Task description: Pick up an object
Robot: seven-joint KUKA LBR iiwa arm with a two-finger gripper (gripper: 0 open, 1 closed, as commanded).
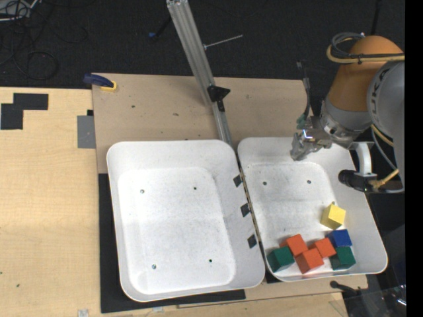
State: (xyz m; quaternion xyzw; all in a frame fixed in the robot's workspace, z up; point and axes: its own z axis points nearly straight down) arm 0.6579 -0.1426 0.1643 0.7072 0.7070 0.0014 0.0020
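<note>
With the gripper [301, 147], finger state indeterminable, well apart, the yellow cube [334, 214] above the block cluster [312, 251] appeared light, rigid, best grasped across opposite flat faces.

The grey arm [390, 104] is reaching in from the right edge, its orange band [360, 71] sitting above the wrist near the top right. The wrist is angling down and to the left, carrying the gripper [301, 149] at its lower end. The gripper is pointing downward, and a thin dark rod [307, 98] is standing up alongside the wrist.
</note>
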